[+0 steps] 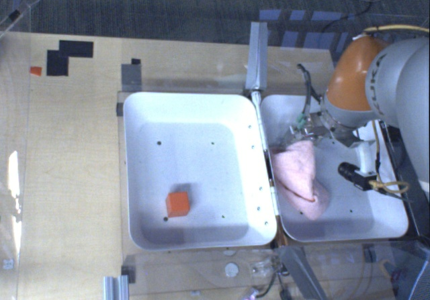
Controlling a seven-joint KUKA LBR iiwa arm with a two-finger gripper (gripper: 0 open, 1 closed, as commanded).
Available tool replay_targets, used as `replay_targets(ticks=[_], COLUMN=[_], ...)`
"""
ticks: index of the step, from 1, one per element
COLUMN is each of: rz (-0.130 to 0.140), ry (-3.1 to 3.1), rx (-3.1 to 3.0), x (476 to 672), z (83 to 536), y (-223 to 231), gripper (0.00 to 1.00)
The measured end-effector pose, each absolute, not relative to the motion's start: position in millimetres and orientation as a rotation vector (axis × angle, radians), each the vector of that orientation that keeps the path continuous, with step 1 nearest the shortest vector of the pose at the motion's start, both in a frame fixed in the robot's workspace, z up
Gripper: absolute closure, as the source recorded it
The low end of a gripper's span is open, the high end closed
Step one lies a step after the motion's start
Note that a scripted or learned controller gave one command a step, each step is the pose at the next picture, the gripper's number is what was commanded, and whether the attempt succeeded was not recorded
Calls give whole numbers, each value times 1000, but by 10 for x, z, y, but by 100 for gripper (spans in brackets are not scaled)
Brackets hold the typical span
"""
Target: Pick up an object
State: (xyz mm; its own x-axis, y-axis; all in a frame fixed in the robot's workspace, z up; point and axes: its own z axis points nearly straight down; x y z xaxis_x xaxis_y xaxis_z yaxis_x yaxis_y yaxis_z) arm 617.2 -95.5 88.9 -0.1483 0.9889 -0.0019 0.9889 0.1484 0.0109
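- The arm (pixel 386 84) reaches in from the right and bends down over the right bin (pixel 376 221), its orange band above the wrist
- The pincer (pixel 306 129) sits low at the upper left of that bin, at the top edge of a pink cloth-like lump (pixel 300 171)
- The pink lump lies against the bin's left wall, next to the divider between the two bins, so any grasp there has to come from the open side
- The wrist and cables hide the fingers, so I cannot tell whether they are wide, narrow or closed on anything; the lump appears to be resting on the bin floor, not lifted
- A small orange block (pixel 178 204) sits alone in the left bin (pixel 148 117), near its lower left, well apart from the arm
- Judging by the arm's position, the pink lump is the likely target, and its softness near the wall could let it slip from a pinch
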Motion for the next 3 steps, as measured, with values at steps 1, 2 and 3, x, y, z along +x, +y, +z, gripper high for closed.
replay_targets(ticks=[1,2,3], rz=[11,12,22], ry=[2482,2494,2484], rx=[1906,1887,1878], x=[5925,5404,5453], z=[895,905,1045], y=[-1137,-1213,-1211], gripper=[0,0,100])
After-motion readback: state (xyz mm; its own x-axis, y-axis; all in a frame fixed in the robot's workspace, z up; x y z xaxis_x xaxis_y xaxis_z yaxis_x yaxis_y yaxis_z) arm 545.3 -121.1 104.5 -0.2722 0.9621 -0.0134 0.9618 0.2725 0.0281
